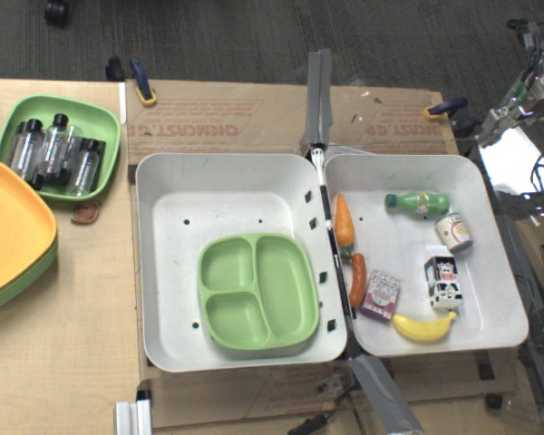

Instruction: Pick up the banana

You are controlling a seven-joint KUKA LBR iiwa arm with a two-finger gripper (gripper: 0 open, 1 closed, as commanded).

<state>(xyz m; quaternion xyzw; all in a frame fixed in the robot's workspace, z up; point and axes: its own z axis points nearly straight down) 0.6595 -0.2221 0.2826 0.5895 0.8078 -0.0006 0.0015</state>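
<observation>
Surface: wooden tabotop, pale tan, with a sheet of brown printed cardboard (254, 120) laid across it under the bins; dark grey carpeted floor (254, 16) beyond the far edge.

Left bin (163, 243): shallow white plastic, rounded corners. Contents: one light green three-compartment plastic tray (258, 290), smooth, lying flat near the middle.

Right bin (499, 261): same make, set touching the left one along a shared central edge. Contents:
- yellow curved banana (424, 326), smooth, lying flat near the bin's front wall, nothing on top of it;
- small black-and-white printed carton (443, 282), just behind the banana;
- pink-purple printed box (381, 294), just to the banana's left;
- red chilli-shaped item (357, 279), along the central edge;
- orange carrot-shaped item (344, 220), behind the chilli;
- green plastic bottle (419, 204), lying on its side towards the back;
- small white cup with orange print (453, 232), beside the bottle.

Beside the bins, left: green square plastic dish (104, 130) holding clear vials with black caps (54, 152); stack of orange plates (14, 243).

Pincer: state cannot be told.
</observation>
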